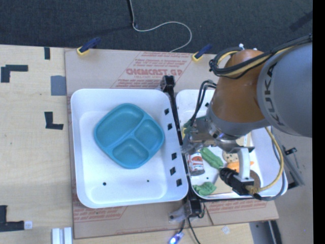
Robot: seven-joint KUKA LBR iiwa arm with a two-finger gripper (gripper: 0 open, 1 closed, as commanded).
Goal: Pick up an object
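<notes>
a green cloth (pixel 205 188) lies at the near edge of the right bin (pixel 274 191). just past it stands a small can (pixel 196 163), beside a green toy (pixel 212 157) and an orange bit (pixel 232 164). the gripper (pixel 203 139) hangs over them; i cannot tell how its jaws stand. in the left bin (pixel 86 136) sits a blue plate (pixel 129 135).

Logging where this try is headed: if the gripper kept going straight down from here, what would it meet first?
Most likely the green item in the right bin, beside the small can. The gripper is largely hidden under the arm, so depth is unclear.
</notes>
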